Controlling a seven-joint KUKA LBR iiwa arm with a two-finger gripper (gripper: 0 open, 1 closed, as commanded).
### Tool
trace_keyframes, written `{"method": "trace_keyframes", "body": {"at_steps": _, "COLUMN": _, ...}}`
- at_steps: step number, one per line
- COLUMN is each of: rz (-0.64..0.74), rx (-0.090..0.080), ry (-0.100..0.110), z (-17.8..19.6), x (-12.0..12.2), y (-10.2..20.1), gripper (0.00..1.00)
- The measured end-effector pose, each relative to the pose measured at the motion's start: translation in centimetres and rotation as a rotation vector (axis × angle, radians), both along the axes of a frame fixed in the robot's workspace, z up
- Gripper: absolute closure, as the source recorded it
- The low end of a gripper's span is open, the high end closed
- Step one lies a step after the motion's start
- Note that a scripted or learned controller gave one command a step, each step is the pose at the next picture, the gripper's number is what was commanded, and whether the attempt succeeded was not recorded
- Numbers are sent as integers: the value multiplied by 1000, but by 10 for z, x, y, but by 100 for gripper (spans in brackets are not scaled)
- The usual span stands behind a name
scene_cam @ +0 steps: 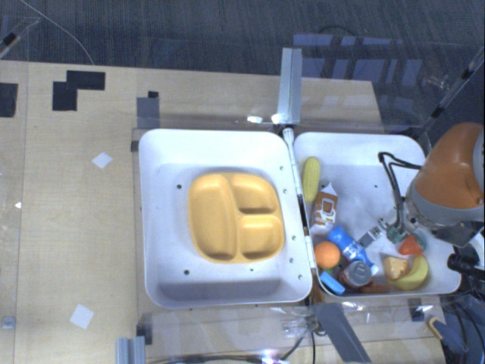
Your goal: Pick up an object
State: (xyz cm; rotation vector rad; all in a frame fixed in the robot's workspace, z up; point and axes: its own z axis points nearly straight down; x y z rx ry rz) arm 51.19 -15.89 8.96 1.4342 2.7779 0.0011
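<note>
2 shallow white bins: left bin (159, 203) has a yellow 3-section plastic tray (235, 216). Right bin (356, 158) holds the small stuff w/ grey arm's gripper (394, 230) low over it, can't tell jaw state. Nearby: yellow banana (413, 273), corn cob (311, 174), orange ball (327, 255), blue bottle (345, 241).

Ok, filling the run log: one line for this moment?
arm over right bin | gripper low among toy food | grasp unconfirmed | yellow tray in left bin
</note>
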Motion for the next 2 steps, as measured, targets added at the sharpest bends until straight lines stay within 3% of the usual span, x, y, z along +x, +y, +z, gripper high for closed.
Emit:
{"method": "trace_keyframes", "body": {"at_steps": 1, "rz": 44, "rx": -3, "ry": -11, "z": 1, "x": -18, "y": 0, "gripper": 0}}
{"method": "trace_keyframes", "body": {"at_steps": 2, "rz": 49, "rx": -2, "ry": -12, "z": 11, "x": -16, "y": 1, "gripper": 100}}
